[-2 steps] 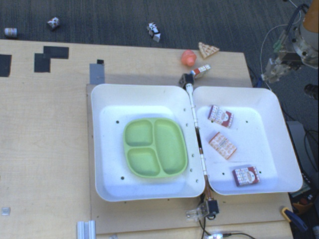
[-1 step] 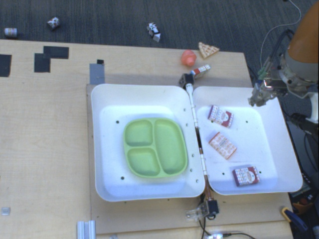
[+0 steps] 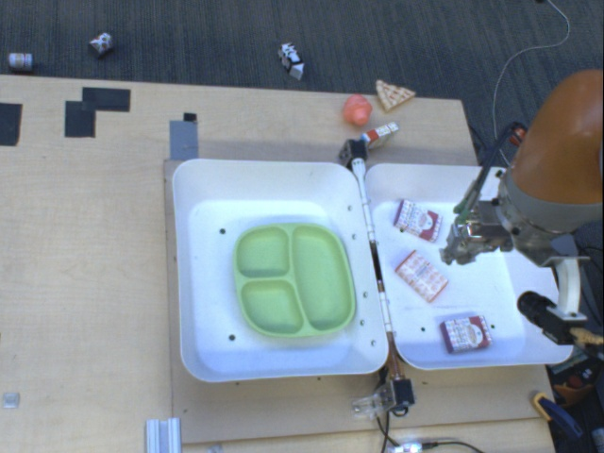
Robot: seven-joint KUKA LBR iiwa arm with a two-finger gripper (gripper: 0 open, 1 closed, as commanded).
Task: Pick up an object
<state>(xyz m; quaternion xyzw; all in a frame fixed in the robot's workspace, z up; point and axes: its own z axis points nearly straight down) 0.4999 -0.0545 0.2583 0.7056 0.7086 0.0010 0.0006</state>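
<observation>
**A:** What is laid out on the bench?

**B:** Two shallow white bins side by side, seen from above at a slant; the left bin (image 3: 203, 281) holds a green divided plate (image 3: 294, 280); the right bin (image 3: 505, 343) holds three small red-and-white packets. The grey arm with its orange band (image 3: 566, 140) reaches in from the right, over the right bin.

**A:** Where is the gripper, and is it holding anything?

**B:** The gripper (image 3: 464, 249) hangs over the middle of the right bin; nothing shows between its fingers, so I judge it empty; whether the fingers stand apart or together I cannot tell, since the wrist hides them.

**A:** Which packet lies closest?

**B:** The middle packet (image 3: 422, 276) lies just beside the gripper, down and to the left in the view; its long axis runs on a diagonal, from upper left to lower right. The upper packet (image 3: 418, 220) sits near too, up and to the left; the lower packet (image 3: 466, 333) lies further off, toward the bin's near edge.

**A:** So what does the next move turn on?

**B:** Probably a short shift toward the middle packet, with the fingers turned to close across its narrow width; that is a judgement only.
</observation>
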